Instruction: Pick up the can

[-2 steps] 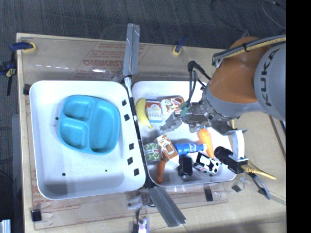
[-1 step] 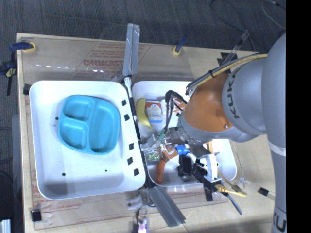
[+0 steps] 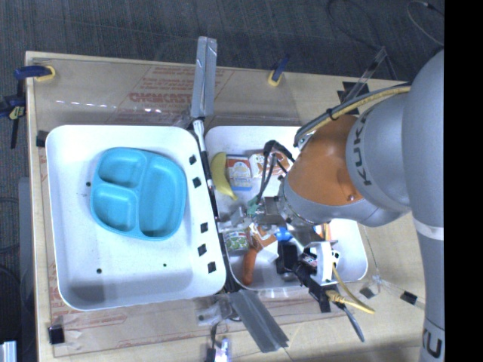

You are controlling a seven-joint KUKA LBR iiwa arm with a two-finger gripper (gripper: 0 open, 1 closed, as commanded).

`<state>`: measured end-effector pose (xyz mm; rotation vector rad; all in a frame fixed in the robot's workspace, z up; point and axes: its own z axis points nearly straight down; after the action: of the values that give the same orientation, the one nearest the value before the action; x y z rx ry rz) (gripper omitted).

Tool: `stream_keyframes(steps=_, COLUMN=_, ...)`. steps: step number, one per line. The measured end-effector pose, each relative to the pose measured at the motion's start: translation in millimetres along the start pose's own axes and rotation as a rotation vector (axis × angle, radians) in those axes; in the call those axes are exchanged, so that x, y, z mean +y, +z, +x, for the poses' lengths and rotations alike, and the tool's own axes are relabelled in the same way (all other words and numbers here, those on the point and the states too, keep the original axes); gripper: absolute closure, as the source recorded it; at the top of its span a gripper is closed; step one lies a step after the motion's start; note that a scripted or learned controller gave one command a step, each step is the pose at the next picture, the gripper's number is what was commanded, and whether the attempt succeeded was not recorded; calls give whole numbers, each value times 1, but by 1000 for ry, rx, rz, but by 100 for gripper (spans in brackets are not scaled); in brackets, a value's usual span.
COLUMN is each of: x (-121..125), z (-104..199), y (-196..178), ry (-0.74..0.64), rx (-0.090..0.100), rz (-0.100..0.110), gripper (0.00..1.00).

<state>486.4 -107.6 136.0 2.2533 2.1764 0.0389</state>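
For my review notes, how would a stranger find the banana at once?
Take the white bin on the view's right, under the arm. Along its left wall, toward the far end, lies the banana beside a white-and-red carton. It alone is plain yellow and curved.

The grey arm (image 3: 381, 164) bears "KUKA" in dark letters running up its casing beside the orange band. Red print on the clear sheet (image 3: 162, 95) along the tabletop's far edge is upside down, apparently "CHEMCAST". The print on the carton (image 3: 240, 173) is too small to read
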Motion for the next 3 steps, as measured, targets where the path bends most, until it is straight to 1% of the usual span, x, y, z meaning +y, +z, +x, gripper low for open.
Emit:
stream_keyframes(steps=1, x=-1, z=2, y=1, ry=62, rx=0, rz=-1, gripper=0)
stream_keyframes(steps=2, x=3, z=3, y=2, ry=188, rx=2, rz=-15, gripper=0)
stream_keyframes(steps=3, x=3, z=5, y=27, ry=302, rx=-28, rz=-34, gripper=0)
